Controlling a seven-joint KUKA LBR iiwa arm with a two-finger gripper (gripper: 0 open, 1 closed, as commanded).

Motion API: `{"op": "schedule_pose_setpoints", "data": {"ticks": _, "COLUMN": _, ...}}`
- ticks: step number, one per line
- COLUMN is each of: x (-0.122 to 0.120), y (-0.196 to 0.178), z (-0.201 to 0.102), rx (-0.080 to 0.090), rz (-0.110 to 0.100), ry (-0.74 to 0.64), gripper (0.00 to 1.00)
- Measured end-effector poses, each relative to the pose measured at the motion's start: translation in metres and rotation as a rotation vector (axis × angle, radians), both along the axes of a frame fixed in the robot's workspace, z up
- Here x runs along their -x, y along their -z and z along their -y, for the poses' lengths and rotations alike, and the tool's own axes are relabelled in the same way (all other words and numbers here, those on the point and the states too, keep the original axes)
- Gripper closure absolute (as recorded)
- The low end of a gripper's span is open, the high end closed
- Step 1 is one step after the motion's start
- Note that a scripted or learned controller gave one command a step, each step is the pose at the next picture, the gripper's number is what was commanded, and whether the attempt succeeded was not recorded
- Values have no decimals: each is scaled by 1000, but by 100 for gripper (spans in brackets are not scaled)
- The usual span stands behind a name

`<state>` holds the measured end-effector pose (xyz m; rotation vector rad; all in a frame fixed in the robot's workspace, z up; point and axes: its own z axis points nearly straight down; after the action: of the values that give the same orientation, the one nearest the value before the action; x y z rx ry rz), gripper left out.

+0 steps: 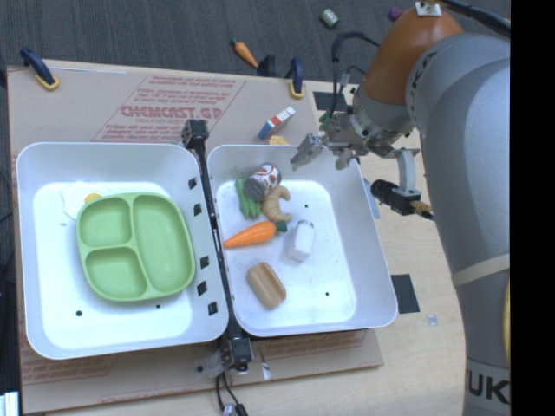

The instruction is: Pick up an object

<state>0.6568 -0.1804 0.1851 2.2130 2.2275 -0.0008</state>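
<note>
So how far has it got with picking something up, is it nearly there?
Nothing looks picked up yet. The orange toy carrot, brown bread roll, small white block and the other pieces lie on the floor of the right white bin. The grey arm's two-finger gripper sits above that bin's far rim, with nothing visible between its fingers. Descending, gripping and lifting are left.
</note>
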Motion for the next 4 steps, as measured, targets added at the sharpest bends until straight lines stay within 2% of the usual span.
{"op": "schedule_pose_setpoints", "data": {"ticks": 1, "x": 117, "y": -51, "z": -33, "rx": -1, "rz": -2, "ry": 2, "gripper": 0}}
{"op": "schedule_pose_setpoints", "data": {"ticks": 2, "x": 99, "y": 70, "z": 28, "rx": 2, "rz": 9, "ry": 3, "gripper": 0}}
{"op": "schedule_pose_setpoints", "data": {"ticks": 3, "x": 147, "y": 82, "z": 31, "rx": 6, "rz": 30, "ry": -1, "gripper": 0}}
{"op": "schedule_pose_setpoints", "data": {"ticks": 4, "x": 145, "y": 69, "z": 29, "rx": -1, "rz": 28, "ry": -9, "gripper": 100}}
